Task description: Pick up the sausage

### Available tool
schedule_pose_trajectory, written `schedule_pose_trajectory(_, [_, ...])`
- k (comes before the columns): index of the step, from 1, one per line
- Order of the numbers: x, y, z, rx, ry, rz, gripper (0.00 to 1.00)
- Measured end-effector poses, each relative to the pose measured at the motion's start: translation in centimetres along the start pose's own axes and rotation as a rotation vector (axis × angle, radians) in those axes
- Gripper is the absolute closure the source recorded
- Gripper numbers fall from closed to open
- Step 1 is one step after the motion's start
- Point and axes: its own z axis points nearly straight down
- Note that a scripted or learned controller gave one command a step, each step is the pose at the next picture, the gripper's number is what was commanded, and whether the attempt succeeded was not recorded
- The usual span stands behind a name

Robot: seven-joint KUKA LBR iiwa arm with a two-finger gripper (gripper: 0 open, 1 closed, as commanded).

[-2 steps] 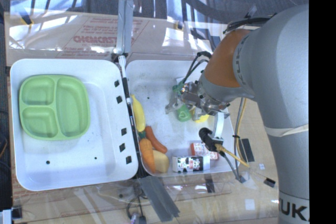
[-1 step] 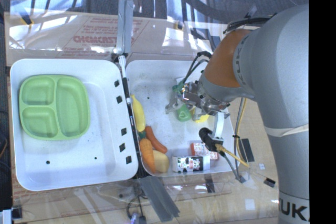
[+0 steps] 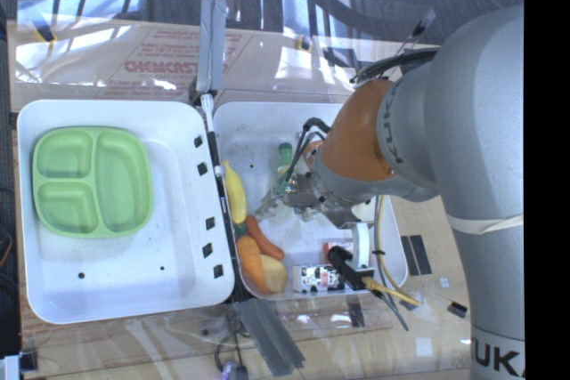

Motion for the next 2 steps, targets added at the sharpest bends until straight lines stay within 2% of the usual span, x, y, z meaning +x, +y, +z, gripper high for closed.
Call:
schedule_pose_trajectory(1, [1.18, -5.01, 0.03, 0.000, 0.001, -0.118, 0.00])
schedule_pose_trajectory(2, [1.15, -4.97, -0.90, 0.000, 0.000, -0.122, 1.00])
